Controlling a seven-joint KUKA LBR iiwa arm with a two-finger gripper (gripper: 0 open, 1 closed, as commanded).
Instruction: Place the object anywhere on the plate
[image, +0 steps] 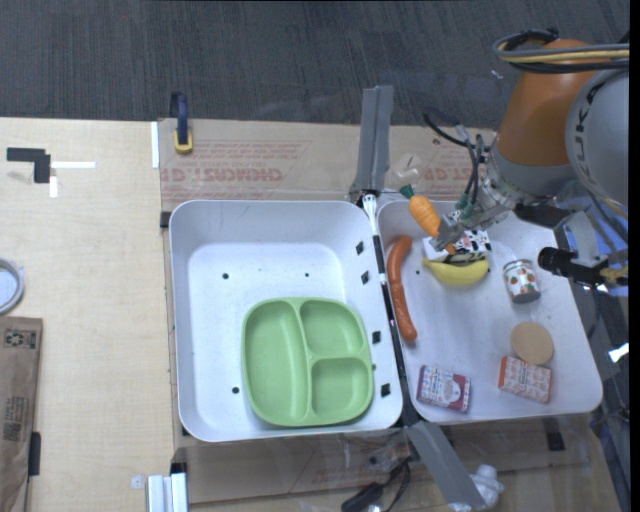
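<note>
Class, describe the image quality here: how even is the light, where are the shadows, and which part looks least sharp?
Camera view: light soft and even, no hard glare on the white bins; faint shadow beside the green plate; the hand over the banana looks slightly smeared, its detail hard to read.

The light is bright and even and seems to come from above. The two white bins (190, 300) reflect it strongly, and their floors look almost washed out, with little texture. Shadows are soft and short; a pale one lies under the green plate (306, 362) at its lower edge. The dark floor at the top stays dim and grainy. The picture is a little soft overall, with small labels on the packets not readable. The arm (560, 110) at the right is near the camera and looks slightly blurred. A faint glare shows on its orange band. The light brown table (80, 260) is evenly lit.
</note>
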